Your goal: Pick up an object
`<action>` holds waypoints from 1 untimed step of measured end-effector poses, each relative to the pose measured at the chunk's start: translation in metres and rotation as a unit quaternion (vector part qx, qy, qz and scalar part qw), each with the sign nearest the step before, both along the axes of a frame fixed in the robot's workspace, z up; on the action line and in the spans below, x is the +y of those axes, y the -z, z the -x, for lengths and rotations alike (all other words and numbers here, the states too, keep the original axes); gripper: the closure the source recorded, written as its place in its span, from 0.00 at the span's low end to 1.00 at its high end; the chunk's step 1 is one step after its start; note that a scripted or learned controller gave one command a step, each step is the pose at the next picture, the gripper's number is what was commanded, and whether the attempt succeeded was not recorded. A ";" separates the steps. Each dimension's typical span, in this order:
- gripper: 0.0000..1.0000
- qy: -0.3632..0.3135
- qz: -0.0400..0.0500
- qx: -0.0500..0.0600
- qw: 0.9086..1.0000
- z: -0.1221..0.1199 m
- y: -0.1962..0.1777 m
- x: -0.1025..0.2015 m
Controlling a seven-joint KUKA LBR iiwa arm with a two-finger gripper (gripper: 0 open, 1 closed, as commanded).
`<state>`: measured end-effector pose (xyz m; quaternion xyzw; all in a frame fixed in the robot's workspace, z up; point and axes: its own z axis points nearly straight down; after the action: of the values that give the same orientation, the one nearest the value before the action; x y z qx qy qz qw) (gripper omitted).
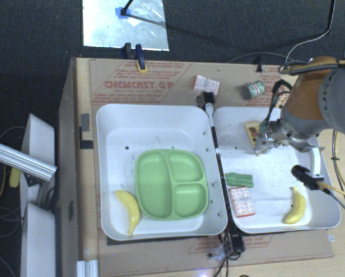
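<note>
Hovering low over the right bin (328,212), gripper (263,145) sits near its upper-left corner just beside a tan object (252,133), finger state unreadable from here, with green block (239,179), red-white packet (242,201) and banana (295,207) lying nearer the front.

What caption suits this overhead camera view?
KUKA arm's gripper low in right bin; left bin holds green divided plate and a banana.
</note>
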<state>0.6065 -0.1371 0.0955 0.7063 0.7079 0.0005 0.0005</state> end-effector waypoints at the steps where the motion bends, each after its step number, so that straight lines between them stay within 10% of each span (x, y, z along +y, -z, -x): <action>1: 1.00 0.001 0.001 -0.002 1.000 0.038 -0.102 -0.015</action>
<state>0.5685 -0.1518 0.1973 0.7068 0.7074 0.0011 0.0027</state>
